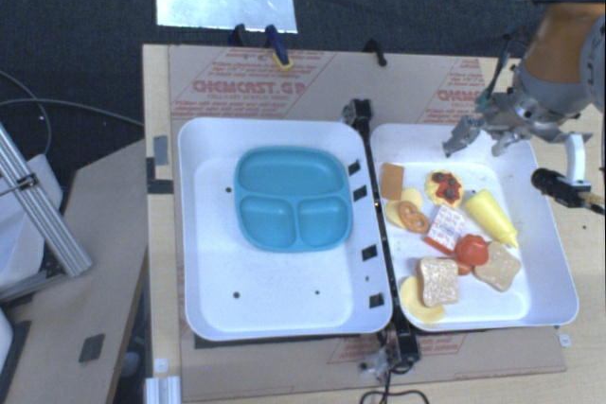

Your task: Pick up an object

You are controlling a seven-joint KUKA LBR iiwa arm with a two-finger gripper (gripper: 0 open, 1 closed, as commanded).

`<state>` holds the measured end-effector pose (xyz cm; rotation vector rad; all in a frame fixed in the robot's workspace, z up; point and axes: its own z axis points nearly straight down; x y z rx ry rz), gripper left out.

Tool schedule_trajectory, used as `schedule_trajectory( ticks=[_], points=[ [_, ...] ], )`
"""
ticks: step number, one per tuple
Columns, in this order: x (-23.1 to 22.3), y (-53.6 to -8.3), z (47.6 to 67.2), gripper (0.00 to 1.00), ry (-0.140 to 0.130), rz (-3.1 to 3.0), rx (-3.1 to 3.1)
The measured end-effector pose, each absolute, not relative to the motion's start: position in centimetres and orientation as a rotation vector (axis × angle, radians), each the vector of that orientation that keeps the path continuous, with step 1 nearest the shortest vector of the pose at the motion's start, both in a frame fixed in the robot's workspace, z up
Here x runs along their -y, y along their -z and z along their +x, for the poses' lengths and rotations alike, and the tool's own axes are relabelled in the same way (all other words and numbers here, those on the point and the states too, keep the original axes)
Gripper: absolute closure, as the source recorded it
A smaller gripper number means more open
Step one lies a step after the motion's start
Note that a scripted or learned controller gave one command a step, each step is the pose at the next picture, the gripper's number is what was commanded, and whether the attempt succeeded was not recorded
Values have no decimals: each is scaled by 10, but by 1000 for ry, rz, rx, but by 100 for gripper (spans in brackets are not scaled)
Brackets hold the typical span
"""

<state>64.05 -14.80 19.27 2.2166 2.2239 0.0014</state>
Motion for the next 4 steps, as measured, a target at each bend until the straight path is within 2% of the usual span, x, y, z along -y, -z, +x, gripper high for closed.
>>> schedule_trajectory(
  ticks=[1,2,3,4],
  points=[
    [121,-90,605,0,-1,2214,-2217],
    [84,-89,656,0,-10,2205,-2224],
    [87,-102,656,100,-15,2203,-2217],
    [117,-121,670,100,-4,2219,-2217]
  ],
)
